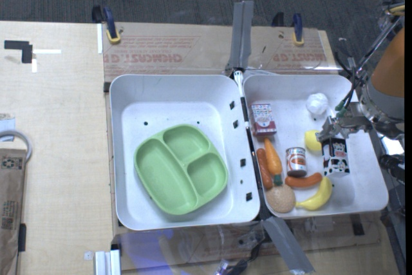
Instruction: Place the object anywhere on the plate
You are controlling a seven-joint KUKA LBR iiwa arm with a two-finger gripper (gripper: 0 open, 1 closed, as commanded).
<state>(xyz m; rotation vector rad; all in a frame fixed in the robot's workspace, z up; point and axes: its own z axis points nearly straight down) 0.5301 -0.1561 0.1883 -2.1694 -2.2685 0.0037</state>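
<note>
The wooden desk (58,138) carries two shallow white bins side by side, with clamps holding a cardboard sheet (167,51) behind them. The left bin (129,100) holds a green plate (181,169) with three sections, lying at a slant near the bin's middle with nothing on it. The right bin (367,196) holds the loose things, all well apart from the plate. The grey arm (386,84), with its orange band, reaches in from the right edge, and its pincer (336,130) hangs low over the right part of that bin, just above a black-and-white carton (337,161); whether the pincer is spread or pressed together cannot be told from this angle. Along the bin's left side lie a red and white box (262,119), then a carrot (272,158) beside another orange piece, and a round bun (281,199) at the front. A banana (318,196) curves along the front next to the bun, touching a sausage (304,180) just behind it. A small can (296,161) stands upright behind the sausage, a lemon (313,140) sits beside the pincer, and a crumpled white ball (317,103) lies toward the back.
</note>
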